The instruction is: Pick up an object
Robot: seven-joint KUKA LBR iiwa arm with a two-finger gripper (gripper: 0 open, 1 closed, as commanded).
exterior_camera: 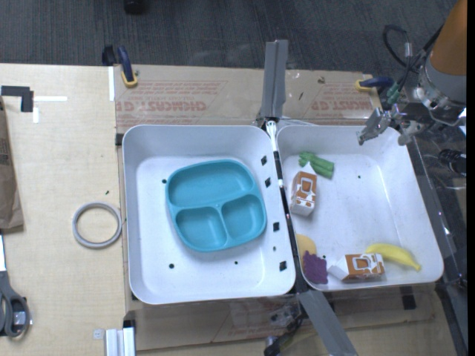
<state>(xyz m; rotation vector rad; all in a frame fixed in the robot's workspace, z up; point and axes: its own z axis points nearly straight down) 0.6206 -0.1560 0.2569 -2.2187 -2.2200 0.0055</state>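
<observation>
Approaching: gripper [373, 130], finger state indeterminate, hovers above the right bin [415, 199] far rim; next, descend toward the green toy [317, 164].

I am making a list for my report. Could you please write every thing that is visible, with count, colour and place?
bins: 2, white, side by side on bench
divided tray: 1, blue, left bin
cartons: 2, white-orange, right bin
green item: 1, right bin, far side
banana: 1, yellow, right bin, near corner
grapes: 1, purple, right bin, near edge
tape ring: 1, grey, left of bins
arm: 1, orange band, upper right
tool: 1, above right bin's far edge
</observation>
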